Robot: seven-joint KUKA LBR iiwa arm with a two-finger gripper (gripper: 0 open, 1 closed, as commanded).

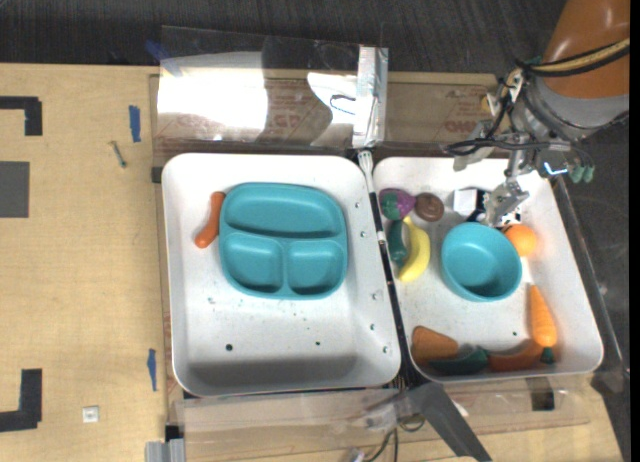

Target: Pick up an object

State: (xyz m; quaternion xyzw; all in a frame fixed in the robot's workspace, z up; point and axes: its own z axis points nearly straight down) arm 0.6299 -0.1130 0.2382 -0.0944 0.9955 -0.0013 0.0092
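Over right bin (575,290), near its back edge, we are seeing hand (505,205) hovering beside teal bowl (482,262) and orange ball (522,241); finger opening: we cannot tell. Left bin (190,340) carrying teal tray (283,240).

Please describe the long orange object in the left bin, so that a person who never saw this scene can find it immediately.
Start from the left white bin, which holds a teal divided tray. Just off the tray's left edge lies a slim orange carrot-like toy, tilted slightly and resting on the bin floor. It is the one loose item beside the tray, unlike the fatter orange carrot among the toys crowded in the right bin.
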